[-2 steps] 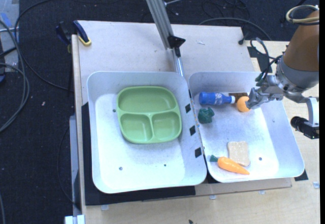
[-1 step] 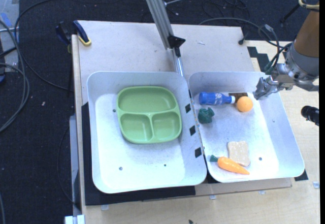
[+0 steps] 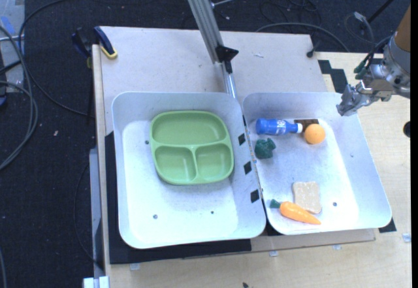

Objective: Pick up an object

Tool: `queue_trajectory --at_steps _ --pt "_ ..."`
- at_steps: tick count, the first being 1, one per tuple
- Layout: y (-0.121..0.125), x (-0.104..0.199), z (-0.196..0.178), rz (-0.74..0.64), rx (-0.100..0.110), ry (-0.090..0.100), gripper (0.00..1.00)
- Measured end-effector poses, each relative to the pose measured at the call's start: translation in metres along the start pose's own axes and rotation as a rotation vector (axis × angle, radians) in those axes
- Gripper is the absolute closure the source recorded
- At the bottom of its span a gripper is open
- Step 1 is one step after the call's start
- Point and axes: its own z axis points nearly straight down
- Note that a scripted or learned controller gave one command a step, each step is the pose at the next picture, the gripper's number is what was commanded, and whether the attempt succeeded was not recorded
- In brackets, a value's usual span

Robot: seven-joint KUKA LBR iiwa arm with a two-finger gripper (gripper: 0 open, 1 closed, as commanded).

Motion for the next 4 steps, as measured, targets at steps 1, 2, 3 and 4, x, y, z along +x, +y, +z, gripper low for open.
queue_trajectory --at_steps 1,2,3,4 --pt "-0.022 0.055 0.016 -0.003 0.01 0.004 1.0" --pt "-0.037 0.097 0.032 -0.003 0.01 0.004 1.0" --pt "-0.048 0.141 0.033 -0.004 0.009 0.004 1.0" --pt "-0.061 0.197 0.032 -0.005 0.009 0.004 1.0"
